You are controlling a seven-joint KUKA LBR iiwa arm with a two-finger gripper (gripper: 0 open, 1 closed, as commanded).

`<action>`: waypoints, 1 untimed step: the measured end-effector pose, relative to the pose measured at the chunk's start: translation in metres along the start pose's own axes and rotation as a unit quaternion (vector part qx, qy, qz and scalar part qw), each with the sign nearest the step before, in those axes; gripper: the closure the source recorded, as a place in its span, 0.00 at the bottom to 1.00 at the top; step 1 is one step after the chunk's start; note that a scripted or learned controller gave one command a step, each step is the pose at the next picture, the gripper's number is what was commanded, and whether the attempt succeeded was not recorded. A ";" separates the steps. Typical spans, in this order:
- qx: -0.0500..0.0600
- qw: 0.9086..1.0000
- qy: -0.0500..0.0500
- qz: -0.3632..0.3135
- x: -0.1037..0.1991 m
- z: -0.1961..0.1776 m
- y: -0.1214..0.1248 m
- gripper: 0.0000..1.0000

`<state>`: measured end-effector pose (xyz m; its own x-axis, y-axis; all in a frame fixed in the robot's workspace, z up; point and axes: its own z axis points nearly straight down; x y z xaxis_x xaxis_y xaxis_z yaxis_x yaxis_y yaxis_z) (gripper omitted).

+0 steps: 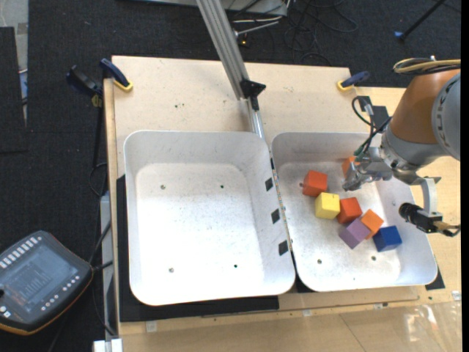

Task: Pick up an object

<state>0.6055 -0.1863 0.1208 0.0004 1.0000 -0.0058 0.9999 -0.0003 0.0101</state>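
Robot arm [429, 123] reaches into the right bin [410, 273]; gripper [357, 178] sits low above a cluster of coloured blocks [350, 211]. An orange block [316, 183] lies just left of it

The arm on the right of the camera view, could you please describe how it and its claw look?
The arm is bulky and rounded, with an orange-brown band over grey casing. Dark cables loop along its left side, and a yellowish hose arcs above it. The claw is a small grey metal assembly at the wrist.
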 end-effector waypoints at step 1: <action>0.002 1.000 0.002 -0.001 0.000 -0.043 0.000 1.00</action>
<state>0.6053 -0.1862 0.1639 -0.0022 1.0000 -0.0019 1.0000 0.0022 0.0056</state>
